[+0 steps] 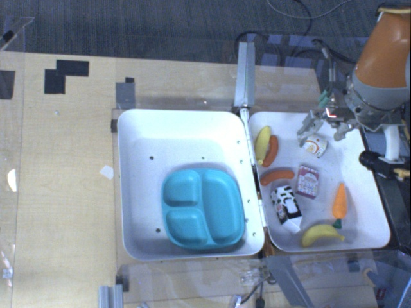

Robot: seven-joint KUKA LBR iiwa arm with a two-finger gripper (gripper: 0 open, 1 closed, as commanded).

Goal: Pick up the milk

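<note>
Quickly, camera view: gripper [325, 124] at far side of right bin [379, 233], fingers splayed apart, released, grasping nothing. Directly below the fingertips, touching or nearly so, a small white round-ish item with an orange mark [314, 146]; can't tell what.

Milk [286, 204]: small carton with black-and-white cow print, lying on its side, well apart from gripper, toward the near side of the bin and slightly left of it. Just beside the carton: sausage [277, 175] on the gripper-facing side, a purple-pink packet [307, 181] between carton and gripper, near banana [322, 234] on the side away from gripper. Carrot [340, 201] further right, second banana [262, 142] with another sausage [272, 149] left of gripper. Left bin [128, 172] holding blue compartment tray [202, 208], far left of gripper.

Handling, as judgement: probably a light toy carton, stiff enough, smooth faces, maybe a bit slippery. Best to pinch across the short width, mid-body, on the flat long sides. Crowded neighbours, so risk of nudging sausage or packet.
</note>
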